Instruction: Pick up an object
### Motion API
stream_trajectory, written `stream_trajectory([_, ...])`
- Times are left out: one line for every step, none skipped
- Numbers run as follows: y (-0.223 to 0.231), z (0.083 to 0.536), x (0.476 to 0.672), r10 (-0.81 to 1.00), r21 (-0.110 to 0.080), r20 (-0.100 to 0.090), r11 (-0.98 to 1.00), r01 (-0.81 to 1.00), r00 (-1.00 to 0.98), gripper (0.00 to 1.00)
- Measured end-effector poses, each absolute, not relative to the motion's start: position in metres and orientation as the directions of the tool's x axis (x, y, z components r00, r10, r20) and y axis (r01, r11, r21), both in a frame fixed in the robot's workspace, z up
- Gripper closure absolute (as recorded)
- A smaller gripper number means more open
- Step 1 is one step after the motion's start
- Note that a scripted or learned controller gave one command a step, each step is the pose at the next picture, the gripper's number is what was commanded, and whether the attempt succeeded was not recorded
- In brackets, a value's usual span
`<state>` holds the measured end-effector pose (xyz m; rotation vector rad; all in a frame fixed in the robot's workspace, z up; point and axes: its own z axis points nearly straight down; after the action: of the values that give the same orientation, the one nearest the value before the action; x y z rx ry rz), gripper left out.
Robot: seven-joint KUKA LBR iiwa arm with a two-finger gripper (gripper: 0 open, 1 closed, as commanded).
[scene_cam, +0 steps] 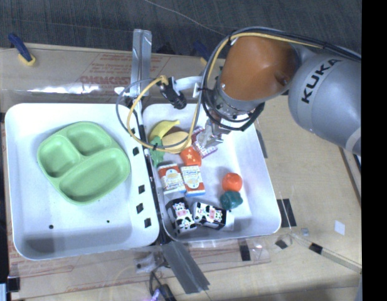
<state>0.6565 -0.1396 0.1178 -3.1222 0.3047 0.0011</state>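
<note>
Bench (306, 187) w/ 2 white bins (17, 168) side-by-side.

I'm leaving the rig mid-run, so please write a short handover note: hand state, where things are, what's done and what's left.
Hand: low over the right bin's upper part, near the banana; grip state unclear, nothing visibly held.
Right bin: banana, small cartons, orange ball, teal piece, cow-print boxes.
Left bin: green divided plate.
Done: approach. Left: grasp and lift an object.
</note>
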Motion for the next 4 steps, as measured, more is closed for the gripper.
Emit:
stream_trajectory([-0.195, 0.102, 0.606, -0.207, -0.003, 0.001, -0.978, -0.207, 0.978, 1.0])
stream_trajectory([-0.191, 0.104, 0.608, -0.2, -0.006, 0.004, -0.98, -0.2, 0.98, 0.0])
stream_trajectory([-0.124, 0.095, 0.605, -0.239, 0.005, 0.002, -0.971, -0.239, 0.971, 0.0])
stream_trajectory([-0.094, 0.093, 0.597, -0.201, 0.004, -0.001, -0.98, -0.201, 0.98, 0.0])
